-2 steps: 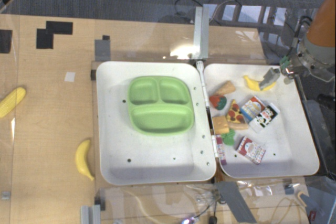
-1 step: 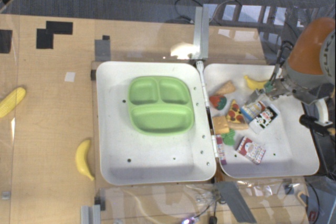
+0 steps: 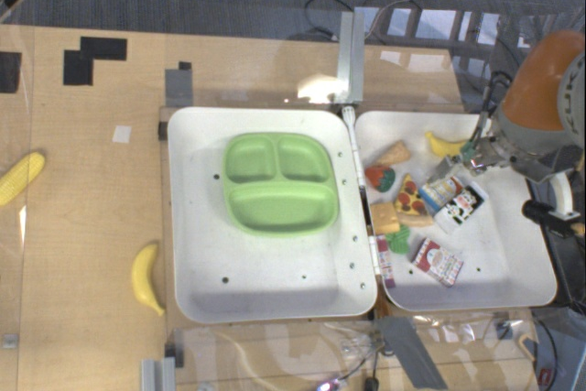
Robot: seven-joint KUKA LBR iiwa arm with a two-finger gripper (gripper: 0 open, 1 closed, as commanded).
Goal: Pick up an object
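Approach stage: gripper (image 3: 455, 166), grasp state not discernible, hangs low in the right bin (image 3: 513, 275) over the small white carton (image 3: 455, 200) amid toy foods; next move likely a short descent and closing.

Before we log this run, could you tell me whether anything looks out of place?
Yes: two bananas lie on the bench, left of the bins. In the right bin the toys lie jumbled, some overlapping; the green tray sits square.
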